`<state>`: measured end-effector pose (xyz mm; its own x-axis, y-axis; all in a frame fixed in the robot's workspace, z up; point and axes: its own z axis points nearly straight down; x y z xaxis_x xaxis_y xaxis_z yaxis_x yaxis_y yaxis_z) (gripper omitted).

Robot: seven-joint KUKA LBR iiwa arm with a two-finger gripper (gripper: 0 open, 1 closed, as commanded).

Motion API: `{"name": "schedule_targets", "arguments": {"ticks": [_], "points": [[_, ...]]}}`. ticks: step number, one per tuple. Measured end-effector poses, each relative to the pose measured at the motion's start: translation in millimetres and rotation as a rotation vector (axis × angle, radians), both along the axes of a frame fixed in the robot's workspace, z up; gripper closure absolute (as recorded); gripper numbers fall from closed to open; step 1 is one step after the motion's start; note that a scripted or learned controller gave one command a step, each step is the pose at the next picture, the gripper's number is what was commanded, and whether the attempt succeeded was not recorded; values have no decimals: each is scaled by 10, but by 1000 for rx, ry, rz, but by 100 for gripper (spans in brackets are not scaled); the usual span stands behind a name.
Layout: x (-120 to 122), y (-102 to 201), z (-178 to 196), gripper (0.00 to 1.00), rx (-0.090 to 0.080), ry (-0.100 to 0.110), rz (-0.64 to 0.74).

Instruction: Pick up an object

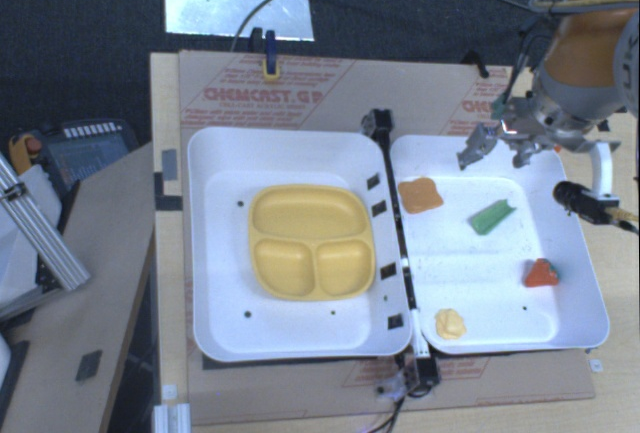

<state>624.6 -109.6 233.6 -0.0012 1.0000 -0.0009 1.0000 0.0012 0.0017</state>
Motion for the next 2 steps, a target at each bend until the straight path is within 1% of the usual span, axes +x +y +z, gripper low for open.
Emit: {"name": "schedule_targets", "arguments": {"ticks": [1,2], "points": [[20,-14,-601,0,0,0,0],[-11,34,-1182,0,1,0,0]]}}
